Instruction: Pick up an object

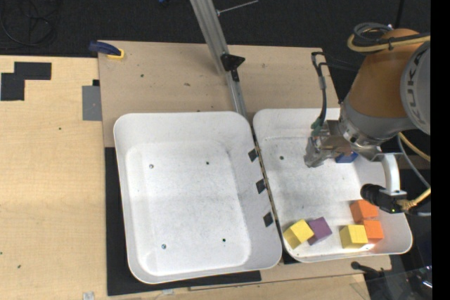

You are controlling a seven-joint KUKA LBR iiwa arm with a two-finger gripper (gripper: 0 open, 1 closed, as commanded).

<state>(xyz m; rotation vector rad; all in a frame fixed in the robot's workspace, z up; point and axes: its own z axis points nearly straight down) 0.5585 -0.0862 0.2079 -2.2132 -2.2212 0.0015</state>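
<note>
- The left bin [184,200] sits on my bench [169,77] with nothing of mine working in it; a metal rail [209,17] leans in from the top toward the seam between the two bins.
- The right bin [295,126] holds everything I could take. Along its near edge, from left: a yellow block [298,232] touching a purple block [320,227], then, a little apart, a second yellow block [353,236] touching an orange block [373,230], with another orange block [363,209] just behind.
- My claw [318,153] hangs over the middle of the right bin, well apart from that row of blocks. I cannot tell whether it stands apart or together, and I see nothing in it.
- A small blue thing [344,158] shows just beside my claw, half hidden under my wrist; I cannot say what it is.
- My judgement: the pick is not yet done. Every block lies on the bin floor. What is left is to choose one, come down over it, close and lift.
</note>
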